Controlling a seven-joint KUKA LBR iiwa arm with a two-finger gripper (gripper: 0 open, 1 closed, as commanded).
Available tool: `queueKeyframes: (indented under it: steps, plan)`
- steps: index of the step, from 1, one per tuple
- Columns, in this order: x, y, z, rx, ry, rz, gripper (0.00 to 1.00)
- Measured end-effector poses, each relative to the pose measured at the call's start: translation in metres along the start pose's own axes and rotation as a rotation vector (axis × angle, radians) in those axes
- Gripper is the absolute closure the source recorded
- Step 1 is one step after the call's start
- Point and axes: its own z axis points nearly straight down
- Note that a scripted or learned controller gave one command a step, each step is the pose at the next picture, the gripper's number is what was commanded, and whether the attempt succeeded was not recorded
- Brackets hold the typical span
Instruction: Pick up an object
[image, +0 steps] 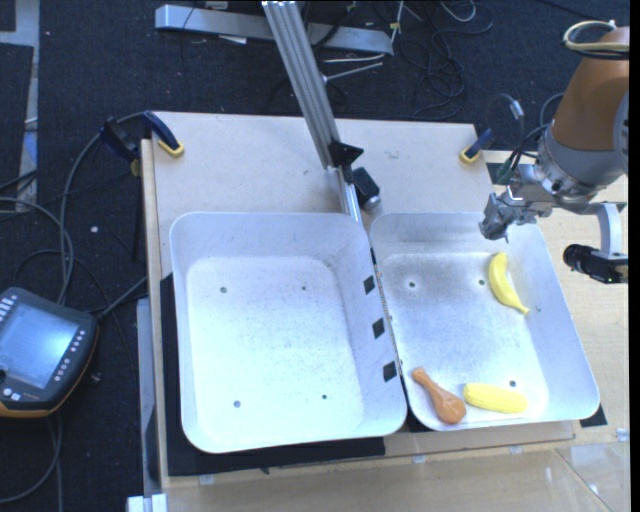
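Camera view, from above: left bin (190, 250) beside right bin (560, 330); grey arm (585, 120) over right bin's far corner; gripper (497, 226) above the rim, grip state impossible to tell; banana (506, 283) below it; yellow corn-like piece (494, 398) and orange drumstick (441, 396) at near edge

A: Non-task stuff?
B: Worktop (250, 160), pale wood. Two yellow clamps at its far corners: one at 11 o'clock (168, 147), one at 1 o'clock (472, 153).
A: Anything else?
B: Aluminium rail (310, 85) slants down from 12 o'clock, ends between the bins. Teach pendant (40, 348) on the dark floor (70, 80) at 9 o'clock, cables (50, 215) looping above it. More cables at 12–1 o'clock.
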Motion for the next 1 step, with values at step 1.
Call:
queueKeyframes:
  steps: [1]
  plan:
    - [0.0001,0.0002,-0.0028,0.004,0.001,0.000,1.00]
